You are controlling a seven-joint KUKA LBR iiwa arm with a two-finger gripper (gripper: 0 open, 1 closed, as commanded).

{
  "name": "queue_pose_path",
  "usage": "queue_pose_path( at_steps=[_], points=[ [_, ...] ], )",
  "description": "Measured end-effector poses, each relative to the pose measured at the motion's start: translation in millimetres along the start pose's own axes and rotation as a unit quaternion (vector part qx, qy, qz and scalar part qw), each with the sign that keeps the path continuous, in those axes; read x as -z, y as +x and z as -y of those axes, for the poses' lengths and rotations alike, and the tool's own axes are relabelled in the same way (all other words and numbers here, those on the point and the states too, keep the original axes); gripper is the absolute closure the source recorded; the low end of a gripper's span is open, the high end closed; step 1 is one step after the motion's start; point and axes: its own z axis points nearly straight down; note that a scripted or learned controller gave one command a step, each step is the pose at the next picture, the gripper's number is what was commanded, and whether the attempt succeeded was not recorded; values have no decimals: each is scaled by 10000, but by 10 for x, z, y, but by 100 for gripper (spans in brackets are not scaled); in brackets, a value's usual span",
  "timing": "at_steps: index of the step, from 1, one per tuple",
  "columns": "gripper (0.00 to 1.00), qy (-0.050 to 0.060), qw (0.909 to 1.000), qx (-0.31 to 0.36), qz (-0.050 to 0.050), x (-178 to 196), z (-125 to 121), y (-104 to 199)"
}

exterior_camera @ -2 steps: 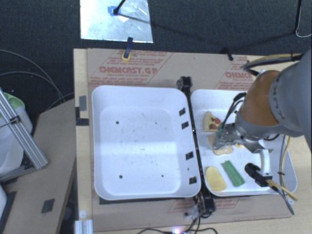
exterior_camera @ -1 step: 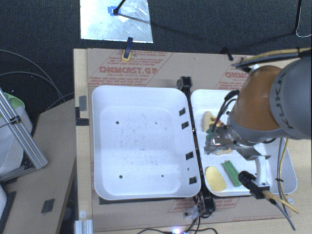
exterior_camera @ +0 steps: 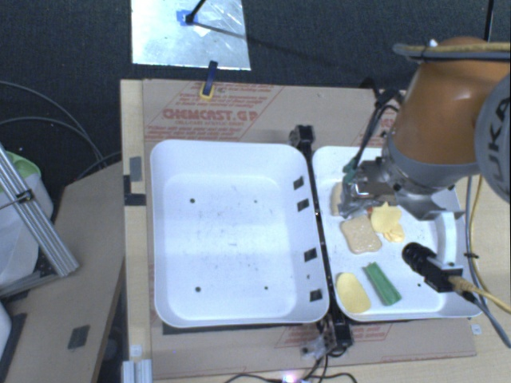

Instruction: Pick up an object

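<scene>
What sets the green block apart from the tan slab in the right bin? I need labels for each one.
The green block is narrow, long and dark green; the tan slab is broader, squarish and pale tan. The green block lies near the bin's front edge, while the tan slab sits further back, just below the gripper. Both lie flat in the right bin, neither held.

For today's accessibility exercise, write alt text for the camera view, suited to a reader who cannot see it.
A grey and orange robot arm reaches from the right over the right white bin, its gripper low above a tan slice and a yellow piece. Nearer the front lie a yellow oval and a green stick. The left white bin sits alongside.
</scene>
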Motion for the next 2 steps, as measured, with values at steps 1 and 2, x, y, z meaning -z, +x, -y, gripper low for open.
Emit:
queue_pose_path(
  at_steps=[1,2],
  points=[
    [100,10,10000,-20,6,969,-8,138],
    [100,44,10000,-5,18,1026,-9,132]
  ],
)
